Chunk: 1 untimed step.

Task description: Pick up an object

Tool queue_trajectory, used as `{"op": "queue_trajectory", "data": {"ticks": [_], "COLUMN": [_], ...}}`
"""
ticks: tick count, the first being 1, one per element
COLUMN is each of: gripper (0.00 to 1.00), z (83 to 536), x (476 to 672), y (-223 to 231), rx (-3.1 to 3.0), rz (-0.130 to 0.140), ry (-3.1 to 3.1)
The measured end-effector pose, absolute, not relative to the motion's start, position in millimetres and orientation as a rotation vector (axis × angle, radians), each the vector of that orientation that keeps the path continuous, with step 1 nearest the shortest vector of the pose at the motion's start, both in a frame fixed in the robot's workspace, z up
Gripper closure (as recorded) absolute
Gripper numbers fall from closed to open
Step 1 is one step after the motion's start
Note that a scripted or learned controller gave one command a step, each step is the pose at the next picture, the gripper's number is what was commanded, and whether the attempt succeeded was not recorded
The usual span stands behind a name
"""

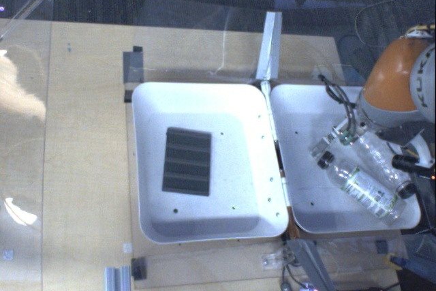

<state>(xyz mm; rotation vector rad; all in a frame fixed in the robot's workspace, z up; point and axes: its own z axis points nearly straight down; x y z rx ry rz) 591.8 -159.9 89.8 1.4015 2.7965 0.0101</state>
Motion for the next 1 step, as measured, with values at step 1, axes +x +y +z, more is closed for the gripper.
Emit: {"op": "queue_trajectory", "data": {"ticks": [1], "gripper": [0.00], "z": [90.6], "x": [576.9], "y": [-121.4], "rx": [1.330], "rz": [0.010], "ry": [2.830]}}
